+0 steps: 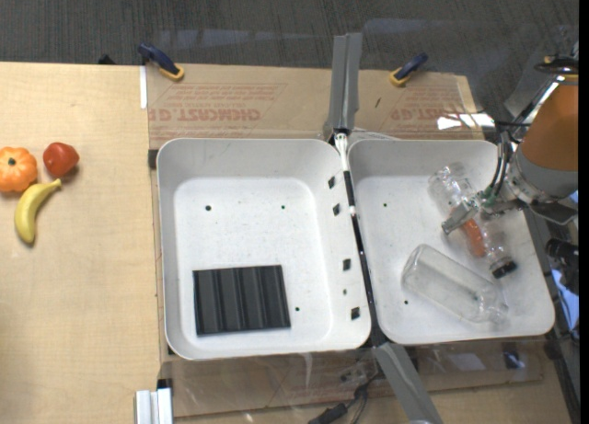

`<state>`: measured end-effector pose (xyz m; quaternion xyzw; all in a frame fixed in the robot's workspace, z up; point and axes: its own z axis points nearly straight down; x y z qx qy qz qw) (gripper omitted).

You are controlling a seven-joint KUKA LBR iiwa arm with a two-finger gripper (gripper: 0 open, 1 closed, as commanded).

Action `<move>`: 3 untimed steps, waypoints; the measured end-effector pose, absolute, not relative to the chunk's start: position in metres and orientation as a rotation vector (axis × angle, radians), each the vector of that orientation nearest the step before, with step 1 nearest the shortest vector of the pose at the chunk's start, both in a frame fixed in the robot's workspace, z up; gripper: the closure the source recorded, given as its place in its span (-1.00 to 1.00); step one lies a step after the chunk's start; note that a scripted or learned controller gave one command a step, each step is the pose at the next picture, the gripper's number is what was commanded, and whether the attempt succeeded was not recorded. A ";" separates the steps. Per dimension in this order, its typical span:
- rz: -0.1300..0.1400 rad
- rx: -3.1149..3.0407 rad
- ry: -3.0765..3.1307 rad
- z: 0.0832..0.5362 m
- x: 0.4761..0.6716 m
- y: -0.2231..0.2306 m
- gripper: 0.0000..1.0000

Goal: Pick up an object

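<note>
On the bench, the right white bin (386, 316) holds a clear plastic bottle (451, 282) lying on its side: light, slippery, best grasped across its middle. Above it the claw (465, 215) sits low among small clear items; its grip cannot be told. Cardboard (221, 105) behind reads, mirrored, "CHEMCZT".

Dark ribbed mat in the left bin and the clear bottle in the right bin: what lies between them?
In the camera view, between the dark ribbed mat and the clear bottle lie bare white bin floor and the two bins' adjoining walls; no loose object.
</note>
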<state>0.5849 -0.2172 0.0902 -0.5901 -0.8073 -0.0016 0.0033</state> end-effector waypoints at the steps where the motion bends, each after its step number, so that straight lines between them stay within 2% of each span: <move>1: -0.006 -1.855 -2.530 0.101 0.585 -0.218 1.00; 2: -0.002 -2.255 -2.190 0.094 0.574 -0.190 1.00; 3: 0.001 -2.101 -2.336 0.178 0.604 -0.126 1.00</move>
